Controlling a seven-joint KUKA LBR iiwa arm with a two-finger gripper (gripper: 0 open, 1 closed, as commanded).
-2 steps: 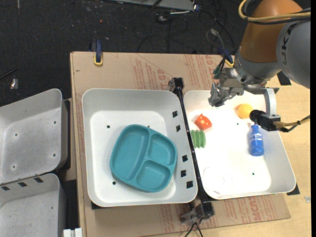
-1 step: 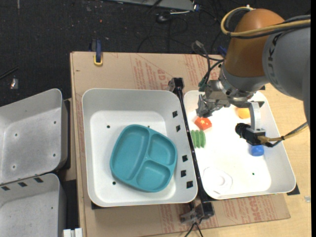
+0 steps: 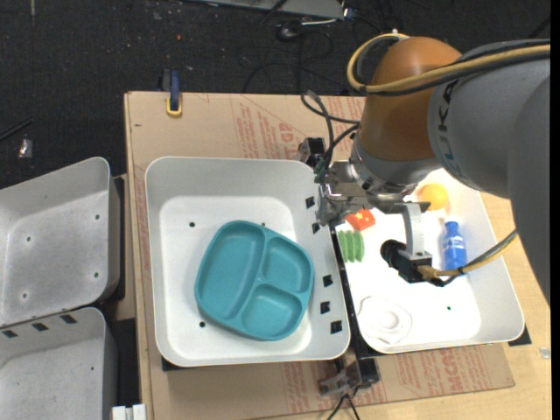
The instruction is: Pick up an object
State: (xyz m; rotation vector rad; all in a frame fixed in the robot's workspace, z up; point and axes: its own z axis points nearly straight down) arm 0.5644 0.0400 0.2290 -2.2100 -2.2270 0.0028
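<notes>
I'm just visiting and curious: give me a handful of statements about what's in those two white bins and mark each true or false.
1. A teal divided plate lies in the left bin. True.
2. The blue bottle lies in the left bin. False: it is in the right bin.
3. A green object lies near the right bin's left wall. True.
4. The plate holds food. False: its compartments are bare.
5. The arm reaches over the right bin. True.
</notes>
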